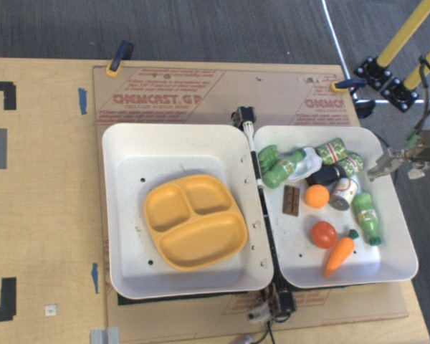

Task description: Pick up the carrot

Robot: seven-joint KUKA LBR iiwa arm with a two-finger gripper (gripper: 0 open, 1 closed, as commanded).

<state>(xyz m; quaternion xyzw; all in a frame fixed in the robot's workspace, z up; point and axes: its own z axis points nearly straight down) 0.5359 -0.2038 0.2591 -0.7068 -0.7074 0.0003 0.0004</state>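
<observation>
Camera view: carrot (339, 256) lies diagonal, tip lower-left, green top upper-right.

The hand (398, 162) is running off the right edge, blurred, perhaps over the right bin's (398, 260) rim; bottle labels are showing too small to read.

A light wooden bench (36, 213) carries a printed cardboard sheet (215, 92). Two white bins sit on it: the left bin (122, 192) at nine o'clock, the right bin (394, 256) at three.
</observation>
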